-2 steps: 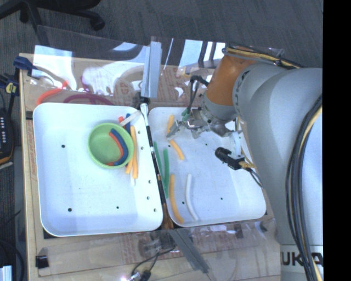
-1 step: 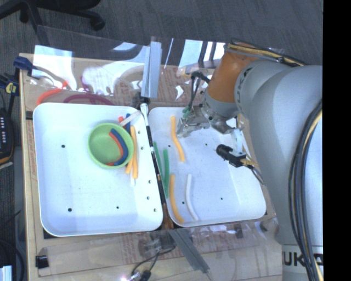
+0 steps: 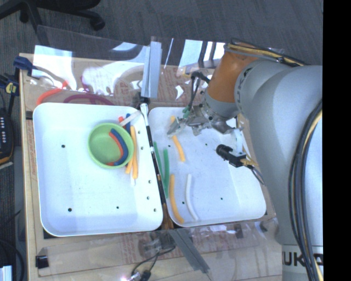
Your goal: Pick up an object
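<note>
The grey two-finger gripper (image 3: 176,125) hovers low at the far left of the right white bin (image 3: 241,206) — whether spread or pinched I cannot tell — with the short orange plastic stick (image 3: 179,148) just nearward, its long axis running near-far.

A robotics lab: grey carpet (image 3: 137,22), office chair base (image 3: 82,13) upper left, cables (image 3: 11,104) beside the desk (image 3: 109,244).
</note>
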Action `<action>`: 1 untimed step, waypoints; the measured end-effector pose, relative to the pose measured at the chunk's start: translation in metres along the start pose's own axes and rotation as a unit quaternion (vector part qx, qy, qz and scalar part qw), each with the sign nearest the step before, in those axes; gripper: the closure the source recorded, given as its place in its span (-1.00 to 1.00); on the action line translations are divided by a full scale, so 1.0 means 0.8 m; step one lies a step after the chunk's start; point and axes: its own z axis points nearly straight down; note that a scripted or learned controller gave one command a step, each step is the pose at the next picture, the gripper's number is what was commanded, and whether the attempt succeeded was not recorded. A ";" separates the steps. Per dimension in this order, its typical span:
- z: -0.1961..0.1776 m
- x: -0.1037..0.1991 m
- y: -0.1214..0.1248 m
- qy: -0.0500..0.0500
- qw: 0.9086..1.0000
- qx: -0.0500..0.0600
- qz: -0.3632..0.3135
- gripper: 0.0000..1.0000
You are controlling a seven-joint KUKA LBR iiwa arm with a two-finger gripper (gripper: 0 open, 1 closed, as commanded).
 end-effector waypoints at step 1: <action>0.016 0.057 0.002 0.001 0.998 0.006 0.057 -1.00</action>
